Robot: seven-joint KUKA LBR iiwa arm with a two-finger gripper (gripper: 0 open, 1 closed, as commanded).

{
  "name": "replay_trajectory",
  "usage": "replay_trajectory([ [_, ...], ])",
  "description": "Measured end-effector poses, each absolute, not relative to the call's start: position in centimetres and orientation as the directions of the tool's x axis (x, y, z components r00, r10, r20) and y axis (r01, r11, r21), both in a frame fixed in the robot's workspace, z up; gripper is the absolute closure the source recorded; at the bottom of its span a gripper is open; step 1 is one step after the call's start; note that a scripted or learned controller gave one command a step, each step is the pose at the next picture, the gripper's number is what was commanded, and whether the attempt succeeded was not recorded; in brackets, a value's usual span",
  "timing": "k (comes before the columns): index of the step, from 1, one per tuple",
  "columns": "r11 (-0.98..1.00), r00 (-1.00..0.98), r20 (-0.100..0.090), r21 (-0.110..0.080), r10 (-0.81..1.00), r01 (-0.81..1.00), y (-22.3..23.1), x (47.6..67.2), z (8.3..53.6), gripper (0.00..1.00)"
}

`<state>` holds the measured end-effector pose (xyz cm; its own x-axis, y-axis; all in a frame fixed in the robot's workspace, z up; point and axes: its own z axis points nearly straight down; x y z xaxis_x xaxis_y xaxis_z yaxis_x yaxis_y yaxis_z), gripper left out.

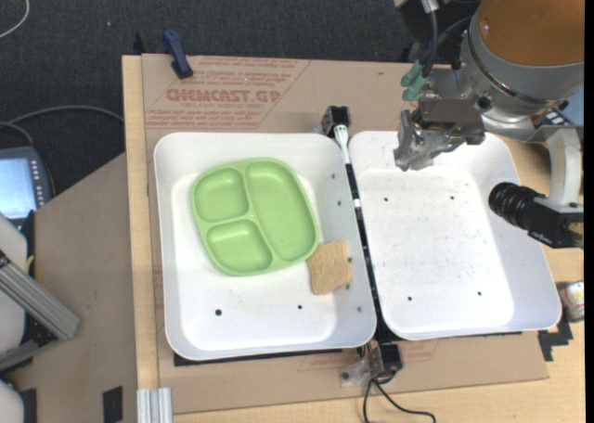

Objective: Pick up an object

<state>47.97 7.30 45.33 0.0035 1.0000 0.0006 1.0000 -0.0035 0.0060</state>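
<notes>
A green divided plate (252, 215) with three compartments lies in the left bin (186, 319). A tan, flat, roughly square piece like a cracker or sponge (329, 267) rests against the plate's lower right edge, near the bin's right wall. My gripper (415, 154) hangs over the far left corner of the right bin (520, 301), well away from both objects. Nothing shows between its metal fingers (408, 156), which appear close together.
A brown cardboard sheet (223, 92) lies under both bins. A black cylindrical device (524, 210) reaches in over the right bin's right side. A blue clip (176, 53) sits at the cardboard's far left corner. A black clamp (336, 121) marks the seam between the bins.
</notes>
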Motion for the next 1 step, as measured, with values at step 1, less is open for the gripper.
replay_trajectory([
  [1,-0.007,0.007,-0.002,-0.012,1.0,1.0,2.45,47.81,35.14,1.0],
])
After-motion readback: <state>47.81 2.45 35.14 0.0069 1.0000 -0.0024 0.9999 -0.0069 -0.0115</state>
